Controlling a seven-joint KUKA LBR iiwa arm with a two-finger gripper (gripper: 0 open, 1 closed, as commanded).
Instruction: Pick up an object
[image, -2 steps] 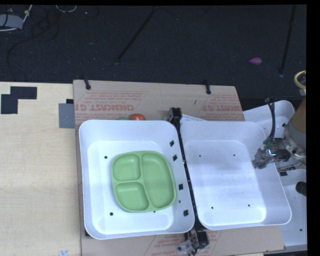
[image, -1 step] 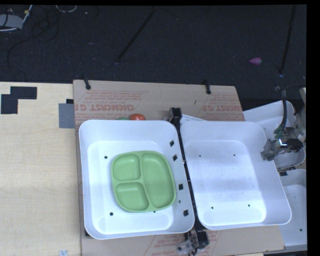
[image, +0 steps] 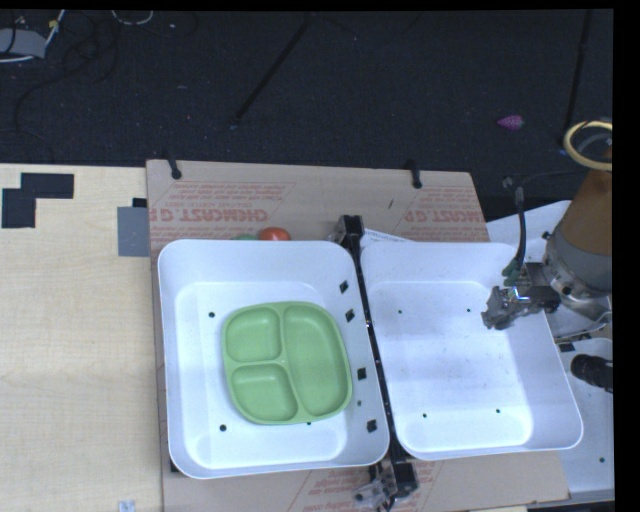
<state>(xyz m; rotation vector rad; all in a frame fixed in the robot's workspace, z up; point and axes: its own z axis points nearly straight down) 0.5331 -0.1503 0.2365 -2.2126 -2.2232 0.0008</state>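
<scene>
A green divided plate (image: 287, 361) with three compartments lies flat in the left white bin (image: 190, 290), a little right of that bin's middle and near its lower half. The right white bin (image: 440, 420) sits just beside it, the two meeting along a dark strip at the centre of the frame. The arm (image: 585, 235) comes in from the right edge, its orange band above the wrist, and the tool (image: 500, 306) hangs over the upper right part of the right bin, well apart from the plate. Whether the tool is released or clenched cannot be told at this size. A small red-orange object (image: 274, 235) peeks over the upper rim of the left bin, resting on the cardboard sheet (image: 300, 200) on the counter (image: 70, 350)
</scene>
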